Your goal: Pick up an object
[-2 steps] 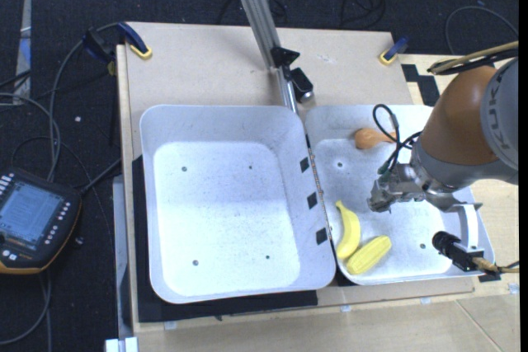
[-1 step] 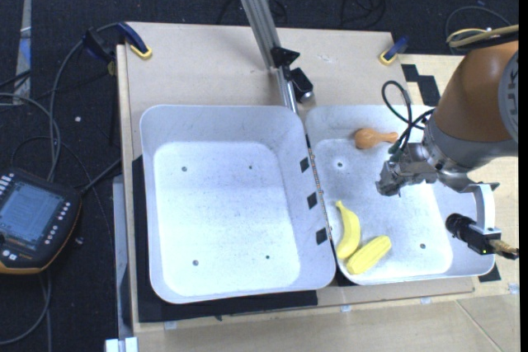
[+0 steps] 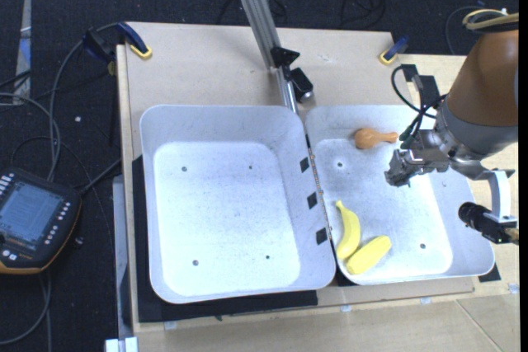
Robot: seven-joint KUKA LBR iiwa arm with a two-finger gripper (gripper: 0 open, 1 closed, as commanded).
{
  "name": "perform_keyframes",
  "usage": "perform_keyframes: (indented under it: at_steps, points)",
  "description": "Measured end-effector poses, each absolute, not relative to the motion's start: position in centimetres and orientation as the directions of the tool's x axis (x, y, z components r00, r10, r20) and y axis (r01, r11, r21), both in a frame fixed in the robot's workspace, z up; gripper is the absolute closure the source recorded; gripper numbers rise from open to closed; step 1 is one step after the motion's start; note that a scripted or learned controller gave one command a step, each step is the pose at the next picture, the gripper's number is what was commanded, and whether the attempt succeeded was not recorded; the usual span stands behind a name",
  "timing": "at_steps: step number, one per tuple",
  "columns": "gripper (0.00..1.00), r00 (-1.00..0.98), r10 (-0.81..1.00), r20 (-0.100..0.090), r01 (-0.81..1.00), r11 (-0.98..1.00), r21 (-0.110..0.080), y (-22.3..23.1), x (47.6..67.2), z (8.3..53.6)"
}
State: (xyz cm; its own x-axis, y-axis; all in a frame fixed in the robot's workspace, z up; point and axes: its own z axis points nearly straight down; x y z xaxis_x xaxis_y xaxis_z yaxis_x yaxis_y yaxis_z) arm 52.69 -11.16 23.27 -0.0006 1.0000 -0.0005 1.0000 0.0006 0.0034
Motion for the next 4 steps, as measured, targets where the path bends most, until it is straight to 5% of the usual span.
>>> perform_keyframes:
  at_steps: [4]
  points:
    - [1.00, -0.004, 1.000, 0.001, 1.000, 0.004, -0.001, 9.3, 55.7, 21.5]
